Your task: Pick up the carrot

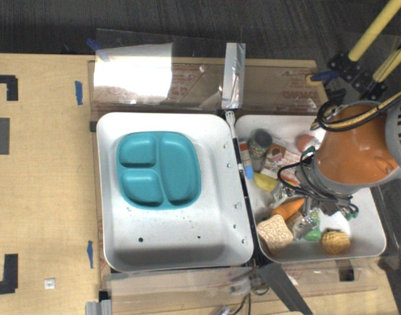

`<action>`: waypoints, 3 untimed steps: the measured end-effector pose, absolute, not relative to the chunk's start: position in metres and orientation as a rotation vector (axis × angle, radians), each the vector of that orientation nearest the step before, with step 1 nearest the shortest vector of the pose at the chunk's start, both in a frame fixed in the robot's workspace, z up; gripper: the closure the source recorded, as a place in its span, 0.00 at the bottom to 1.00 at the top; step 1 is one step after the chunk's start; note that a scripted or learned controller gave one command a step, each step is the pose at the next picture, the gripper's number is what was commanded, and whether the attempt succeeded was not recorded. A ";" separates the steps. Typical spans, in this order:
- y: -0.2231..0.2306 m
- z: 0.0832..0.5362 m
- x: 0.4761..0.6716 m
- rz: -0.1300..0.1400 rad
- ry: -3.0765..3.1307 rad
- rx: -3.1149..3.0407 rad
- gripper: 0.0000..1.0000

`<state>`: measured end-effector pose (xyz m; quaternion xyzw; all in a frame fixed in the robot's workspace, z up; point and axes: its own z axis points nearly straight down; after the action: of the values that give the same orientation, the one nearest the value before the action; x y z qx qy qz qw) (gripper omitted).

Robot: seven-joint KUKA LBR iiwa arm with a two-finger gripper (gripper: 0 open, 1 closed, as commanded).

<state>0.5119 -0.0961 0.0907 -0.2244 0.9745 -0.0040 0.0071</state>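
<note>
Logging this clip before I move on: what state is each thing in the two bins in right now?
carrot: lying in the right bin, under the arm's wrist, partly hidden
claw: down in the right bin beside the carrot
teal tray: flat in the left bin, compartments bare
can: standing upright in the right bin
cracker block: resting on the right bin's floor, near its front wall

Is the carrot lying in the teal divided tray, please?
No, the carrot lies in the right bin under the gripper.
</note>
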 end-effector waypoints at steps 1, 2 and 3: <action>-0.093 0.107 0.518 -0.018 3.028 -0.702 1.00; -0.057 0.187 0.532 0.000 3.116 -0.302 1.00; -0.110 0.213 0.540 -0.004 2.953 -1.045 1.00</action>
<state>0.5402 -0.1097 0.2132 -0.3336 0.9427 -0.0013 0.0045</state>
